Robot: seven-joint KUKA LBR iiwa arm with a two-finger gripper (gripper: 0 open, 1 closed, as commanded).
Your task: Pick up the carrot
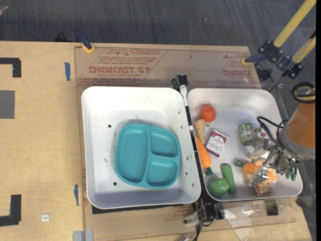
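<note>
The carrot [203, 153] is a slim orange stick with a small green top at its near end. It lies along the left wall of the right bin [235, 98], pointing toward the front. My gripper [267, 170] is low over the bin's front right corner, well to the right of the carrot and apart from it. It hangs among an orange piece [250, 168] and a brown waffle-like piece [262, 186]. Cables and the wrist hide its tips.
The right bin also holds an orange-red ball [207, 113], a pale corn-like piece [200, 129], a small pink-and-white box [216, 142], a green can [247, 133] and green vegetables [223, 181]. A teal divided plate [148, 154] lies in the left bin [100, 109].
</note>
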